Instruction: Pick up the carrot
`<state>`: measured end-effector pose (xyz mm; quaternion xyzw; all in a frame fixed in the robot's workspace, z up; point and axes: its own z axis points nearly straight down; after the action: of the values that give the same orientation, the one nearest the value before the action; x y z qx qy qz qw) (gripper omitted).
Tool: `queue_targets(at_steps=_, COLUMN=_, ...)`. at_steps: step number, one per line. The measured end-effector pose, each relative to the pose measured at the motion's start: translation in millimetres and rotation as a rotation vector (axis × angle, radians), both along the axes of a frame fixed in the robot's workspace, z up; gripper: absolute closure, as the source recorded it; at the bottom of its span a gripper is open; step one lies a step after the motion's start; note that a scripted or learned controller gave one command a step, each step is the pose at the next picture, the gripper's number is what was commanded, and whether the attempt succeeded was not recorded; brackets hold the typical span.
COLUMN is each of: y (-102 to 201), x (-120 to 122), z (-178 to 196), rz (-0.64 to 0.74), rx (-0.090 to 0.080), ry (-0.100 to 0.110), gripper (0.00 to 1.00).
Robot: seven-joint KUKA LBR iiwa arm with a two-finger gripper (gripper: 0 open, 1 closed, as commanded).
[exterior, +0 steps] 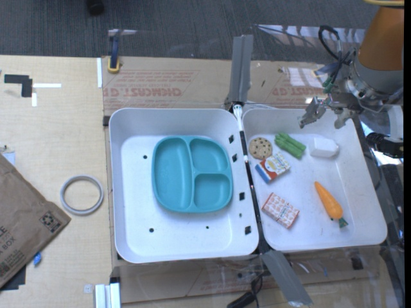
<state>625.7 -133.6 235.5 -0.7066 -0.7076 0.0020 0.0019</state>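
Observation:
The carrot [329, 201] is orange with a small green tip and lies flat in the right bin [369, 191], near its right wall, tip pointing toward the front. My gripper [324, 119] hangs over the bin's far edge, well behind the carrot and apart from it. Its two fingers are spread open, and nothing sits between them.
Also in the right bin are a cookie [260, 147], a green vegetable piece [290, 144], a white block [324, 148], a small carton [275, 167] and a red patterned packet [280, 210]. The left bin [128, 191] holds a teal divided plate [192, 173]. A tape ring [81, 193] lies on the bench.

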Motion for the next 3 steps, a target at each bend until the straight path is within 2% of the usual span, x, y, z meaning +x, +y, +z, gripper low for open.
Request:
queue_targets(at_steps=1, y=-30, x=-63, z=-96, rz=-0.031, rx=0.001, ry=0.000, gripper=0.00)
queue_targets(at_steps=2, y=-65, x=-96, z=-146, rz=-0.118, rx=0.001, ry=-0.003, gripper=0.00)
queue_targets(at_steps=3, y=-66, x=-96, z=-139, rz=-0.121, rx=0.002, ry=0.000, gripper=1.00)
